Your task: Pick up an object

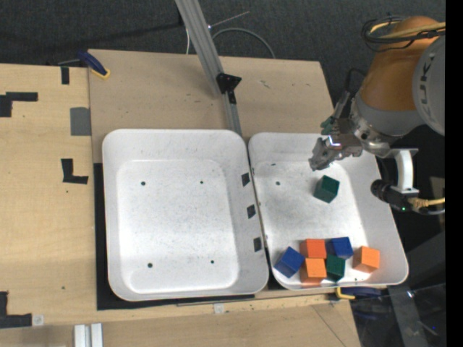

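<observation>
A small dark green cube [327, 189] with a matte, solid-coloured surface sits alone in the right-hand shallow white bin [289, 157], in the upper half of the bin floor and nearer its right wall than its left. It rests flat, slightly rotated against the bin's edges, and touches nothing else.

The grey two-finger gripper [323, 159] of the arm hangs just above and slightly to the left of that cube, close to it but apart; no object sits between its fingers. Whether the fingers are spread or pressed together cannot be told from this angle.

Along the bin's near edge lies a cluster of similar cubes: a blue cube [289, 261] at the near left corner, an orange cube [315, 249], a second orange cube [315, 269] in front of it, a second blue cube [341, 247], a second dark green cube [335, 267] and, toward the near right corner, a third orange cube [367, 258]. This cluster lies well apart from the lone green cube.

The left-hand shallow white bin [116, 150] adjoins the right one.
</observation>
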`<control>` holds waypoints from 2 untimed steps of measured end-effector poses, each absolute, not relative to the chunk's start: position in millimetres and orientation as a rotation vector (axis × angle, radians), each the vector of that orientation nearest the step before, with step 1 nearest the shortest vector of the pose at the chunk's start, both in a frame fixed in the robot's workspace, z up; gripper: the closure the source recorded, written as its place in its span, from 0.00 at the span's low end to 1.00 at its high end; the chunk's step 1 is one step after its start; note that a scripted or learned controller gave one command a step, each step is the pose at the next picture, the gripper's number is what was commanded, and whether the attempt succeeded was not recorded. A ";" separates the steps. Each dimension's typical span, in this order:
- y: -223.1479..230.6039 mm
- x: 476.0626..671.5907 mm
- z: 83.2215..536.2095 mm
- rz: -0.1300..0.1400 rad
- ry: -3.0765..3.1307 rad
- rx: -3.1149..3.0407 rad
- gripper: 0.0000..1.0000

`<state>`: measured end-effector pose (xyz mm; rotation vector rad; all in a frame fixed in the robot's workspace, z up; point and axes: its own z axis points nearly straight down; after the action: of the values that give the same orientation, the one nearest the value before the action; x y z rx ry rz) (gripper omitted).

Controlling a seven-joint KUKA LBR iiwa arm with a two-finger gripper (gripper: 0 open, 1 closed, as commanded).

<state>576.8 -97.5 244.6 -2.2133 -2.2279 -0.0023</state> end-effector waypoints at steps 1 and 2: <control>-41.9 569.4 232.7 0.001 -2.226 -2.212 1.00; 2.8 567.5 227.1 0.001 -2.226 -2.213 1.00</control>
<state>567.5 2.8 227.1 -2.2132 -2.2262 0.0014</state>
